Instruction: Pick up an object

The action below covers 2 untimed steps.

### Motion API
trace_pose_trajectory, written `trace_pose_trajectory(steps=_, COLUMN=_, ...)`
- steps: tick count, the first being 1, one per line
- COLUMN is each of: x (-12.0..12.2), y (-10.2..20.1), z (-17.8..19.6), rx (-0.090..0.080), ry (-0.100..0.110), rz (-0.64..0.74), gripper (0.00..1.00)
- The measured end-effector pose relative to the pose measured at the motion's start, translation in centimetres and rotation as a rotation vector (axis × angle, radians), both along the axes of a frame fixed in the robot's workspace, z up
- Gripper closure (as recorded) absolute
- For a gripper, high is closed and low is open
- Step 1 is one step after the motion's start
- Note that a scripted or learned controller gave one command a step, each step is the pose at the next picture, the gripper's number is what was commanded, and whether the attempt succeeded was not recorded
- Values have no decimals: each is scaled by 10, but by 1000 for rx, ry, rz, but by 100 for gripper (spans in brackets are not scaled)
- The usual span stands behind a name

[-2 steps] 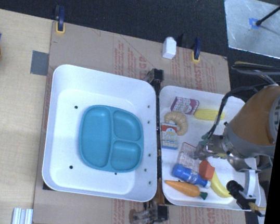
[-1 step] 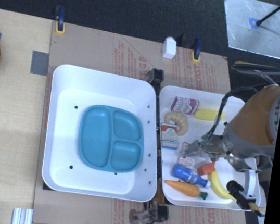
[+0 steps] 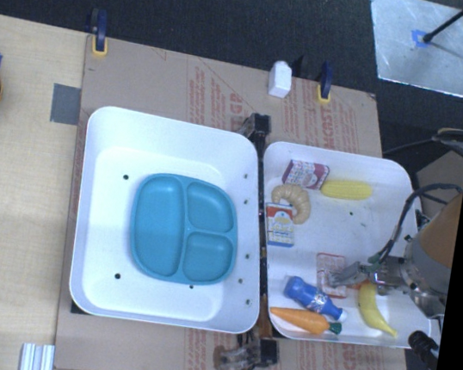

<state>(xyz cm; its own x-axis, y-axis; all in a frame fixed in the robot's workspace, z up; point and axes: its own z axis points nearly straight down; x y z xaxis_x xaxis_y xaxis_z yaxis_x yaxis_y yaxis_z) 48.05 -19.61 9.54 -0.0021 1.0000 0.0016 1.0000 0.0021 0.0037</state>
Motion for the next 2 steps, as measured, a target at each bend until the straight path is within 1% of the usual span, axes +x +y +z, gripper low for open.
trace_pose_trajectory(steps=1, x=0, y=1, z=10, rx=4, ry=3, rz=5, gripper=100)
trace_pose_trajectory(steps=2, x=71, y=41, z=2, rx=-6, ry=-5, rz=4, gripper=100)
